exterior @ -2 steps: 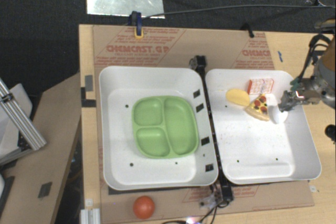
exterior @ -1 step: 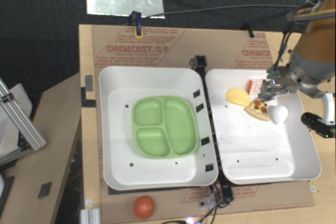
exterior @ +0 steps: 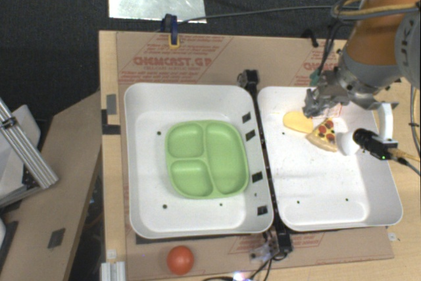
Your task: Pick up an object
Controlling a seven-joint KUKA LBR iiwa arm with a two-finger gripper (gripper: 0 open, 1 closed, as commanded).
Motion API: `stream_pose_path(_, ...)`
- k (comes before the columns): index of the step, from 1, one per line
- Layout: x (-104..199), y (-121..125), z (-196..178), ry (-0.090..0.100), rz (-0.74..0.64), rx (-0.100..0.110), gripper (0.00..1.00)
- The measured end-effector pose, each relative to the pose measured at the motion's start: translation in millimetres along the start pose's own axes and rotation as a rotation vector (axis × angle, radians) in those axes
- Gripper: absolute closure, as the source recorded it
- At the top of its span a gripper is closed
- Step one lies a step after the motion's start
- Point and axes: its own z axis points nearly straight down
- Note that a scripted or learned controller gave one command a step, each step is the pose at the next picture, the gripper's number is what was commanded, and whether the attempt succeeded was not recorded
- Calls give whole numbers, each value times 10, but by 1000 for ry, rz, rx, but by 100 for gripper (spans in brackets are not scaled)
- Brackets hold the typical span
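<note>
Pizza slice (exterior: pixel 324 133) just below gripper (exterior: pixel 317 105), yellow piece (exterior: pixel 297 121) beside.

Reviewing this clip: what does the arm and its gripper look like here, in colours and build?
The arm is grey and rounded, with a broad orange band above the wrist. Thin dark cables loop around its upper part. The gripper is small, dark grey metal.

Two white bins (exterior: pixel 197 99), one green tray (exterior: pixel 206 159), one yellow piece (exterior: pixel 297 121), one pizza slice (exterior: pixel 324 135), one red ball (exterior: pixel 180 259) at bottom.
</note>
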Motion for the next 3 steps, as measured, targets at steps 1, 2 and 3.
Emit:
stream_pose_path(1, 517, 261, -20, 0, 0, 0, 100)
stream_pose_path(2, 923, 411, 32, 0, 1, 2, 100)
stream_pose_path(3, 1421, 478, 184, 0, 1, 3, 100)
